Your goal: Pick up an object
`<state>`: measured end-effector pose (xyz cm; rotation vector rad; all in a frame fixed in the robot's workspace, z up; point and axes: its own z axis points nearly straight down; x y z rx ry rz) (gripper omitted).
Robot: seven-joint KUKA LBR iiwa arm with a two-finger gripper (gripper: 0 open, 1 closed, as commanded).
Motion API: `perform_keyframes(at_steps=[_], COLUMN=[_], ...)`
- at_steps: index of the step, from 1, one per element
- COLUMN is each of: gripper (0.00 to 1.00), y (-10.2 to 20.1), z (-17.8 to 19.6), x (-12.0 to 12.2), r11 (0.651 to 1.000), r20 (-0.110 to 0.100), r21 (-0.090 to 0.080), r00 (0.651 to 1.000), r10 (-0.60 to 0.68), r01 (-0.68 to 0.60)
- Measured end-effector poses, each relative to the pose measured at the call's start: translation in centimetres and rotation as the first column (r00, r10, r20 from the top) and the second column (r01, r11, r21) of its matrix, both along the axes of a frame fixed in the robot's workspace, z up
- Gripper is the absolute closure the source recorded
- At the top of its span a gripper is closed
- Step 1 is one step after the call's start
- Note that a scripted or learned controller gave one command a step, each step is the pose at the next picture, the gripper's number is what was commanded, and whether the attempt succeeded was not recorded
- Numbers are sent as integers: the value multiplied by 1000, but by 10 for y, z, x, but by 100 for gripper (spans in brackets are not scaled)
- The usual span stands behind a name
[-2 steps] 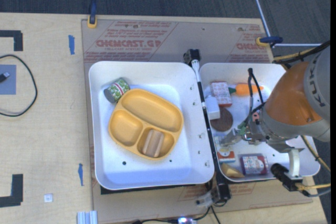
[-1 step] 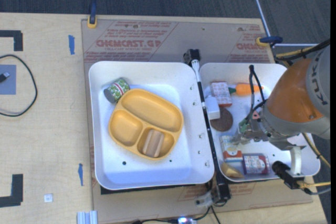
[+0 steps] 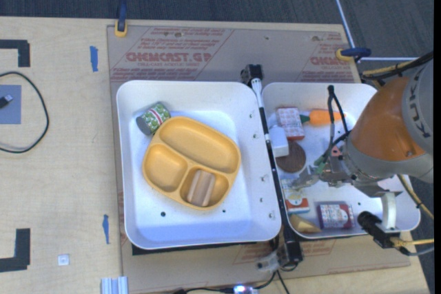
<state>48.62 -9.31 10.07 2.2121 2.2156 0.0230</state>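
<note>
Brown disc (image 3: 295,159) | right bin (image 3: 413,217), just left of gripper (image 3: 311,179) | jaws' state: cannot tell

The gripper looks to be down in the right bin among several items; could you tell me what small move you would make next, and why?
Probably a short straight lift to check the grasp. The gripper sits low in the right bin, near the brown round object and the red-labelled packet. The arm hides much of it, so I cannot tell whether anything is held.

Yellow divided tray (image 3: 191,160) in L bin (image 3: 131,169), arm (image 3: 393,131) over R bin (image 3: 406,217) w/ small items
</note>
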Motion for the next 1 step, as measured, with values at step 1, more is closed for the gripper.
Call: perform_keyframes(at_steps=[1], gripper=[0], y=[1], z=[-11], x=[-2], r11=[1000], r20=[-4], r21=[-1], r00=[1000], r10=[-1], r01=[1])
